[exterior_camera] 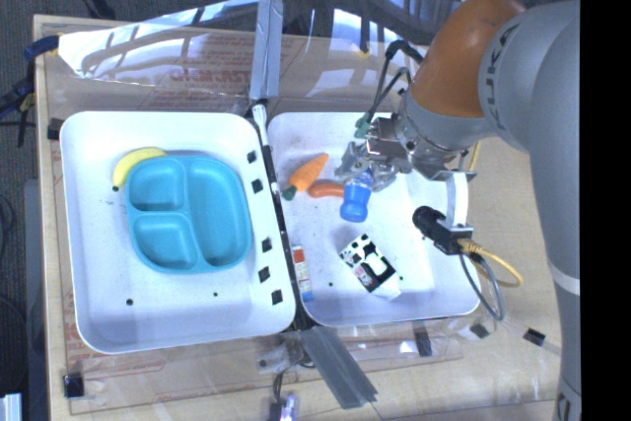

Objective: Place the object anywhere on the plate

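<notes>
A: Where is the object for the plate?

B: I am not sure which one is meant. In the right bin (325, 306) lie an orange carrot (305, 173), a blue bottle (356, 198) and a small black-and-white carton (371, 263). The blue bottle is the nearest to the tool (378, 156); its top end sits just under it.

A: Is the tool grasping the bottle?

B: I cannot tell. The tool is small and partly covered by its own metal parts (the cables cross there too), so it is not visible to me if it is released or clenched. The bottle looks tilted, with its lower end over the white floor of the bin.

A: And the carrot?

B: It lies just beside the bottle, toward the left, near the wall between the bins. The carton is lower in the view, apart from both.

A: Where is the plate?

B: The blue plate (189, 213), with three compartments, is in the left bin (89, 291). A yellow banana (134, 160) is touching its upper left rim. Both bins stand on the worktop (49, 84).
</notes>
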Robot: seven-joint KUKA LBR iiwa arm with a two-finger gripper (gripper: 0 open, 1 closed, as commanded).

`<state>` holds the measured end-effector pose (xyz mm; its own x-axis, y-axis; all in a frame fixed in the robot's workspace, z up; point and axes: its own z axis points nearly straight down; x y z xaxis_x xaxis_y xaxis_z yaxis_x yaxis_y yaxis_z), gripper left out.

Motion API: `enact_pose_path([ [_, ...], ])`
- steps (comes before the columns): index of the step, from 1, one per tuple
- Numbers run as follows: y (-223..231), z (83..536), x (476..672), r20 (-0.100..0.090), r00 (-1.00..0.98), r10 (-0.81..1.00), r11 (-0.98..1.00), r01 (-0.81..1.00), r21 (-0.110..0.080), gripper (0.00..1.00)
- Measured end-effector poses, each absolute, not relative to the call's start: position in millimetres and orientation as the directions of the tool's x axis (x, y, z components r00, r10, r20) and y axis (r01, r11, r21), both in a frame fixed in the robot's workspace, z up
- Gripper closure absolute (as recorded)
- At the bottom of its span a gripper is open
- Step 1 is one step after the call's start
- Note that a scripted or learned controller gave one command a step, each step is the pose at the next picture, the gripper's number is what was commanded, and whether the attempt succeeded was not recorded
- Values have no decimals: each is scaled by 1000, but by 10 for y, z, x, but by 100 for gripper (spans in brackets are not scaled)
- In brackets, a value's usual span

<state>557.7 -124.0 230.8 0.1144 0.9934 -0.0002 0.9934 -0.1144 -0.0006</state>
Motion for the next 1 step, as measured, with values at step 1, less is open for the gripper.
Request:
enact_pose_path([
  [1,-599,2149,5674,0,85,996,-85,996,-5,100],
])
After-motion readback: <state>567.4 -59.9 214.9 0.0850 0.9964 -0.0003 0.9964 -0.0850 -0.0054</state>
